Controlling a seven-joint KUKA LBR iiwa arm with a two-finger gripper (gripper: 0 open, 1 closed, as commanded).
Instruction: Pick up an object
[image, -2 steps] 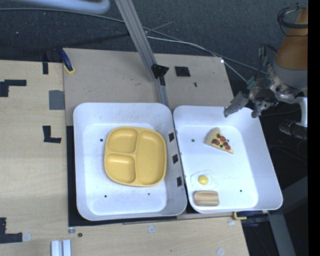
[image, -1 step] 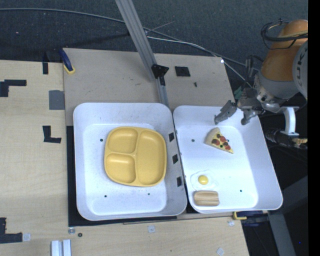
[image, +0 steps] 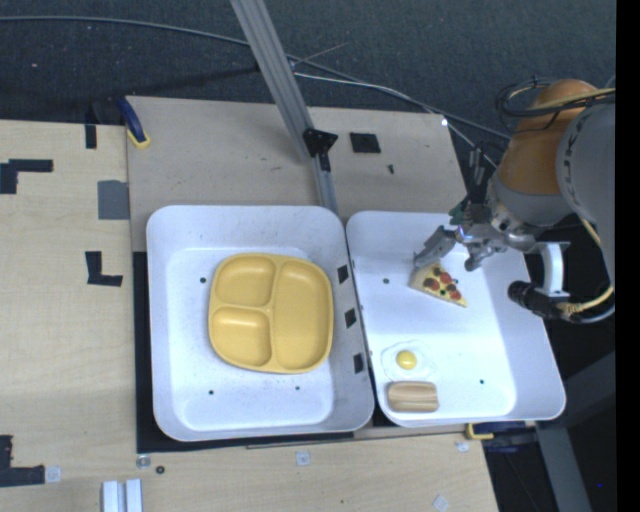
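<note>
Over the right bin (image: 520, 385), my pincer (image: 452, 252) hangs released, fingers astride the pizza slice (image: 440, 284). Step: approach. Next I judge: descend, then clench.

Two white bins sit on the bench: the left bin (image: 170, 300) carries one yellow divided plate (image: 271, 311). The right bin (image: 520, 370) carries three toy foods: one pizza slice (image: 440, 284), one fried egg (image: 404, 360), one bread roll (image: 412, 397).
</note>
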